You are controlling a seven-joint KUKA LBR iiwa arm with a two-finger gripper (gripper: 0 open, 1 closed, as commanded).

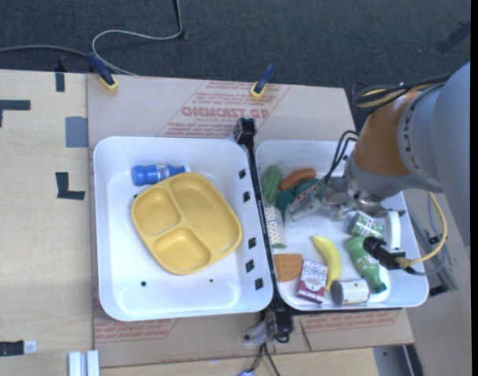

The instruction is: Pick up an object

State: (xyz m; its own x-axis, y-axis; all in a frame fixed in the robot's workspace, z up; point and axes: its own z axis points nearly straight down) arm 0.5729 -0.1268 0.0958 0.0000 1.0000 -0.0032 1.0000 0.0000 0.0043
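Writing first: the cardboard sheet (215, 108) under the bins has red print, approx "CHEMCAST GP", w/ smaller lines below it too blurry to read. The small box (312, 280) and the green-label can (367, 226) carry printing, but I can't read it.

My gripper (308, 202) is down in the right bin (415, 292), upper-middle part, right by a teal item (286, 198). Can't tell if it's spread, pressed together or pinching anything; too blurred there.

Pickable objs, right bin: a green item (271, 180) and an orange item (299, 177) near the top-left corner, a banana (327, 254) in the middle, a green bottle (364, 263) just right of it, a brown cracker (287, 266) beside the small box, and a white can (349, 292) at the front edge. Left bin (106, 233): a yellow divided plate (184, 222) w/ a blue bottle (155, 174) touching its top-left rim.

Surface: a light wood bench (27, 233) w/ black tape marks. Two yellow clamps (106, 78) (262, 81) sit at the cardboard's far edge. Beyond is dark carpet (302, 14) w/ a thin cable (137, 34) looping over it.
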